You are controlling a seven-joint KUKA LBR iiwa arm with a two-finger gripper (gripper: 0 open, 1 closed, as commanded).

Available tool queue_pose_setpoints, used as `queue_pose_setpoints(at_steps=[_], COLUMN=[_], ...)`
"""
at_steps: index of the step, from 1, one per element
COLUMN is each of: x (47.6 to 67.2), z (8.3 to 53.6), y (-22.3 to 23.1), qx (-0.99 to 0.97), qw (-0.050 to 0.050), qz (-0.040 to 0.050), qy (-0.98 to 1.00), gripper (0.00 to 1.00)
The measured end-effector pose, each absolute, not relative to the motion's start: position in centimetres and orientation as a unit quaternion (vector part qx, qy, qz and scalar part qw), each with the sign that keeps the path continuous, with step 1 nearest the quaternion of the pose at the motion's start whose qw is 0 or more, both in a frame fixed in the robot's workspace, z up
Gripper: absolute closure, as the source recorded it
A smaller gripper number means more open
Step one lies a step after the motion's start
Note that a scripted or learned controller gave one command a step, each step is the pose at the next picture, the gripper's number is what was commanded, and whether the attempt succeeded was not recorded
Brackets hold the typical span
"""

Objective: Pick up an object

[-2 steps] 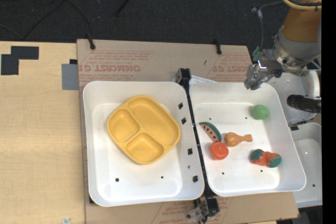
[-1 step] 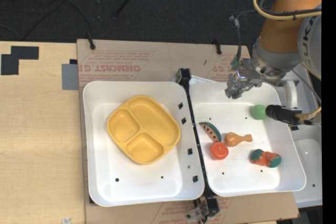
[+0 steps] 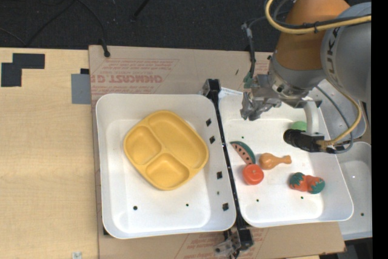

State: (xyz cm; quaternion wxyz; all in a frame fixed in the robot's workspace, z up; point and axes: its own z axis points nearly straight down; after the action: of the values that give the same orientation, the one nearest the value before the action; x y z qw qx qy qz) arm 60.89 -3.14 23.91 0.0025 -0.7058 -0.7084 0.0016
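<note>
Toy foods, any of which would serve as the pick, lie loose in the right bin (image 3: 339,206). Going left to right: a yellow divided plate (image 3: 165,148) sits alone in the left bin (image 3: 115,203), likely kept apart as a target; then a watermelon slice (image 3: 243,151), a tomato (image 3: 253,174), a drumstick (image 3: 275,160) and a strawberry (image 3: 306,182). The hand (image 3: 251,111) hovers above that bin's far corner, holding nothing; whether it is apart or together I cannot tell. Cardboard underlies the bins on a pale wooden counter (image 3: 42,161); dark floor with cables lies beyond.
</note>
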Motion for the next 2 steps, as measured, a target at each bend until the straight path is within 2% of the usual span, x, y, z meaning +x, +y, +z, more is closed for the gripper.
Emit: queue_pose_setpoints(at_steps=[2], x=[55.5], z=[23.4], y=[5.8], qx=[-0.706], qw=[0.003], qz=[0.0021], qy=[-0.709], gripper=[1.00])
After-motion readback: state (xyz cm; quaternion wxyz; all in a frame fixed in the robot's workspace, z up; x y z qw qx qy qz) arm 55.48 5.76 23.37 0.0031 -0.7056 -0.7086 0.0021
